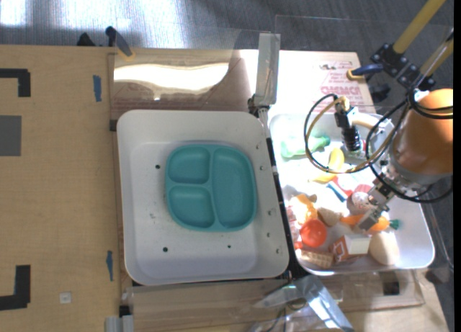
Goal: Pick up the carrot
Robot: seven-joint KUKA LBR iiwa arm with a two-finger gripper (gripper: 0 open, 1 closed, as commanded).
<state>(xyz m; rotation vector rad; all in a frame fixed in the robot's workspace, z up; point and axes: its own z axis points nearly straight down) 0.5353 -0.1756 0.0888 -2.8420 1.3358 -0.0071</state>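
The right bin (425, 248) holds a heap of toy foods. The carrot appears to be the orange piece (309, 209) left of the heap's middle, just above a red tomato (313, 234). My gripper (372, 213) is down in the same bin, to the right of that piece, low among the toys. A smaller orange bit (353, 218) lies right against the gripper's left side, and I cannot tell what it is. Cables and the wrist hide what lies under the gripper.
A teal divided plate (211, 186) lies in the left bin (137, 201). Around the gripper are a white egg (384, 249), a small orange-and-white box (346, 246), a beige piece (330, 215), a yellow piece (335, 158) and a green piece (292, 147). Black cables (317, 125) loop over the bin's back.
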